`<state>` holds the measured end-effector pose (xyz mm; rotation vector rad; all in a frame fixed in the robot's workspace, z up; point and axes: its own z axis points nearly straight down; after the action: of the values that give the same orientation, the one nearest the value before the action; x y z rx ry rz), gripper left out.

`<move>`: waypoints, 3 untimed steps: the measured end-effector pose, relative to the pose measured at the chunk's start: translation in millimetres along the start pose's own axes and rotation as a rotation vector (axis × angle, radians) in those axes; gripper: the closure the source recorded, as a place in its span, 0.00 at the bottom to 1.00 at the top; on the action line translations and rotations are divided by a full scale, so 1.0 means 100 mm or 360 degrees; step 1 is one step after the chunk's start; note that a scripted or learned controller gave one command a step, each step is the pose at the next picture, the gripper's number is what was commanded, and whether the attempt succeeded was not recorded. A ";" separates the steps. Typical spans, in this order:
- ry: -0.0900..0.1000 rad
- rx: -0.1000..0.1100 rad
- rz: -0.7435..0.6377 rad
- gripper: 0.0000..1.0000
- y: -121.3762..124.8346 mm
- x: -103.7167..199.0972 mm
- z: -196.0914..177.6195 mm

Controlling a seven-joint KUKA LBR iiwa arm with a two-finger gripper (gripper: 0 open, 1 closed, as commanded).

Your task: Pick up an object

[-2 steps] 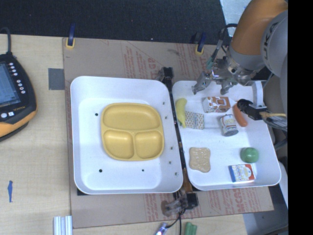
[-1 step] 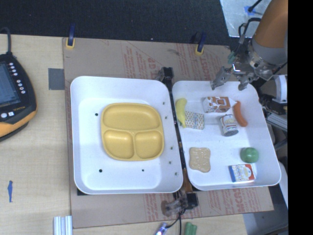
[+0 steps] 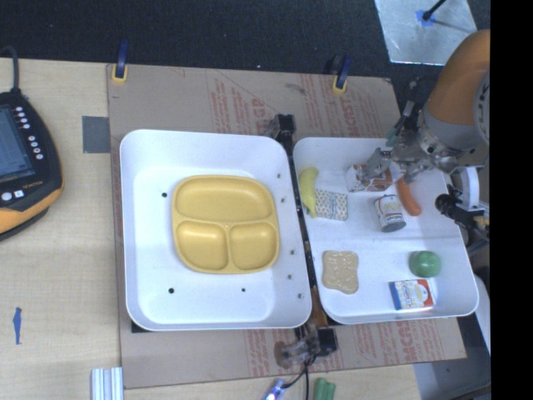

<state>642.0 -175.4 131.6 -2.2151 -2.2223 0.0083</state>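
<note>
In the upper right of the frame, the pincer point(image 3: 391, 158) hangs over the right bin point(image 3: 466, 248), beside a small packet point(image 3: 366, 177).

Can't tell how far it's spread. Packet looks light and crinkly, so pinch across its flat middle; the tin can point(image 3: 389, 212) nearby seems stiffer but slippery.

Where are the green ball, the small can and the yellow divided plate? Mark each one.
green ball point(image 3: 425, 263): camera view, centre of its top.
small can point(image 3: 389, 212): camera view, middle of its side.
yellow divided plate point(image 3: 223, 198): camera view, floor of its large compartment.
</note>
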 end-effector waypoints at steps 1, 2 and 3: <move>-0.0003 -0.0034 -0.0001 0.00 0.17 -0.30 0.23; 0.0001 -0.0005 -0.0004 0.00 -1.01 0.55 -0.15; 0.0001 -0.0004 -0.0003 0.00 -0.65 0.03 0.30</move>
<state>576.5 -173.1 102.3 -2.2139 -2.2249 0.0049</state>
